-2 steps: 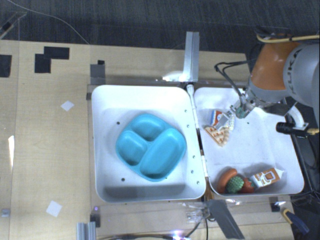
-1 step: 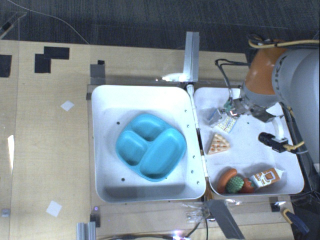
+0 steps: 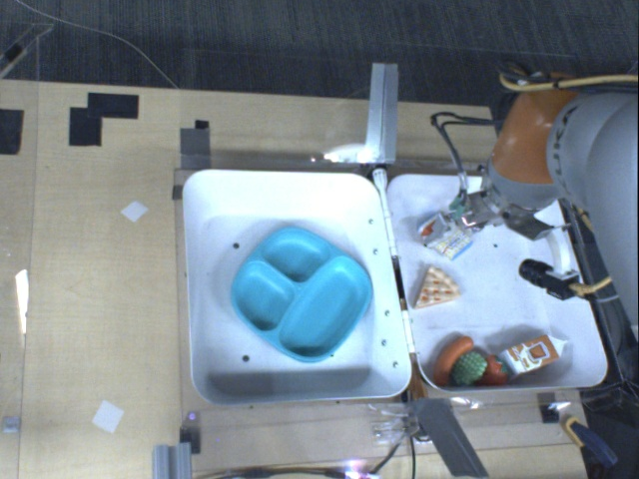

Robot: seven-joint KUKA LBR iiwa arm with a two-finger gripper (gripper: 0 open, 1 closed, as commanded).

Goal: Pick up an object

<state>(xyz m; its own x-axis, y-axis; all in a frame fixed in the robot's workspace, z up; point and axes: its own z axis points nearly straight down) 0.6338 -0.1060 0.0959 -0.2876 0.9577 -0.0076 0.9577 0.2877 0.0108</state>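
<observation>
Overhead, gripper [image 3: 461, 211] near right bin's [image 3: 589, 362] far edge, grip unclear, over packet [image 3: 445, 235].

Two white bins: left bin [image 3: 200, 297], right bin [image 3: 589, 352]. Left one holds a light blue divided plate [image 3: 300, 292], plain, no pattern. In the right bin, upper part: small packet [image 3: 446, 234], white with red and dark print. Mid: tan waffle-pattern wedge [image 3: 435, 287]. Lower right of frame: red-orange piece [image 3: 452, 353] next to a green speckled one [image 3: 467, 368], then an orange and white carton [image 3: 529, 355]. Arm [image 3: 589, 148] grey with orange band [image 3: 524, 138]. Bench [image 3: 90, 297] pale wood, black squares [image 3: 100, 116] upper left. Dark grey carpet [image 3: 300, 18] along top.
</observation>
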